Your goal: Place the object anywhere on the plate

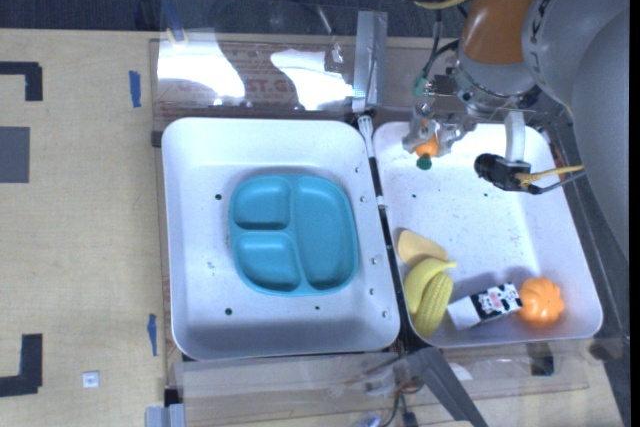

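Your gripper [428, 140] sits at the upper right, pinching a small orange carrot [426, 151] between its fingers. The blue plate [295, 232] waits down to the left, in the other bin.

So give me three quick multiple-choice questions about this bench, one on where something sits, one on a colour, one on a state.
1. Which bin holds the plate? A left bin B right bin C neither
2. What colour is the plate? A white B blue C orange
3. What lies on the plate? A a banana B an orange fruit C nothing

Answers: 1 A, it sits in the left bin. 2 B, it is blue against white. 3 C, the banana and the orange fruit lie in the right bin.
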Tool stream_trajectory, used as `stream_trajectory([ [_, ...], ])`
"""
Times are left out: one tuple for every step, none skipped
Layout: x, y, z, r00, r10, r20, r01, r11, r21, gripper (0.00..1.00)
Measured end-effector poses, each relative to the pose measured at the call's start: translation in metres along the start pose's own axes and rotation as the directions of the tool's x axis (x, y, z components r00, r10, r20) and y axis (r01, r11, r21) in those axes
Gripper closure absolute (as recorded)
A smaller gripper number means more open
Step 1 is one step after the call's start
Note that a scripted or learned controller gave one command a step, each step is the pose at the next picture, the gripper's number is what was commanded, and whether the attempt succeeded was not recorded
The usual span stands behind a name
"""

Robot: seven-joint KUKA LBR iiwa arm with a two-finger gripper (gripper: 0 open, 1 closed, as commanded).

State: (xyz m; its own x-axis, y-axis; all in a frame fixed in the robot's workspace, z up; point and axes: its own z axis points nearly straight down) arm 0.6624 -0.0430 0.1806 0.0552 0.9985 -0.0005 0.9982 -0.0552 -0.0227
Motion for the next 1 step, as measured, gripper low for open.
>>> stream_trajectory([
  [0.0599, -0.0598, -0.0029, 0.997, -0.077, -0.001, 0.077, 0.997, -0.021, 1.0],
])
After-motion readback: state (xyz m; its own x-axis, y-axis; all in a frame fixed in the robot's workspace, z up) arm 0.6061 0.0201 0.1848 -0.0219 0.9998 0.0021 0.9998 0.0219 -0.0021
